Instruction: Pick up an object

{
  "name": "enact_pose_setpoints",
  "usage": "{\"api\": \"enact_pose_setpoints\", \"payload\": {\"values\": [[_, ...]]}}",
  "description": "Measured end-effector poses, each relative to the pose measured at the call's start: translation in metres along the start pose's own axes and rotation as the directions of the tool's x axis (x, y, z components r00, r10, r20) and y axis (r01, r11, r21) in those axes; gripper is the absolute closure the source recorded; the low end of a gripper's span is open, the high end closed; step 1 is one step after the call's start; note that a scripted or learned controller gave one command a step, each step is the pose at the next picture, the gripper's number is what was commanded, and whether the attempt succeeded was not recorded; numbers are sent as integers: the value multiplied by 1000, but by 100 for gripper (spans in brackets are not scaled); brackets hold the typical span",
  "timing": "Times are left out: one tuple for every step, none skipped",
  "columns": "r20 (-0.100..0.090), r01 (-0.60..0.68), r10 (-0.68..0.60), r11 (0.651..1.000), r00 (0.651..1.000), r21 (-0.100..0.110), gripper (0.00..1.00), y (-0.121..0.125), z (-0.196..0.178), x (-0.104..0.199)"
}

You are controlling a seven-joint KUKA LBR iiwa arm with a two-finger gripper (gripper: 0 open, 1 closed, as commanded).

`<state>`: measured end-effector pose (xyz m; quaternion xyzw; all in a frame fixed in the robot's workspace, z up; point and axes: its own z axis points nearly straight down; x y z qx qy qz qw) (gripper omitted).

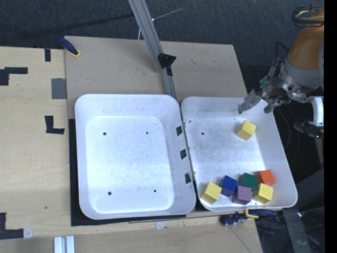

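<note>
One small yellow cube [245,129] sits alone in the right white plastic bin [274,146], near its far rim. My jaws [258,104] hang apart just beyond it, holding nothing.

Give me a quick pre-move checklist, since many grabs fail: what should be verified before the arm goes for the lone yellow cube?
1. Lone yellow cube has free space on all sides: ok.
2. Gripper carries nothing between its fingers: ok.
3. Gripper is directly above the cube: not ok, it sits up and to the right, near the right bin rim.
4. Fingers spread enough to straddle the cube: ok, they look apart.
5. Cluster of cubes is out of the way: ok.
</note>
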<state>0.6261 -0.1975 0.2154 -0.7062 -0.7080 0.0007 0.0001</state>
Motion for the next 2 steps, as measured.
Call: {"api": "enact_pose_setpoints", "payload": {"values": [[1,0,0,1000,1000,1,0,0,0,0],[-1,-1,1,1000,1000,6,0,-9,61,-2]]}}
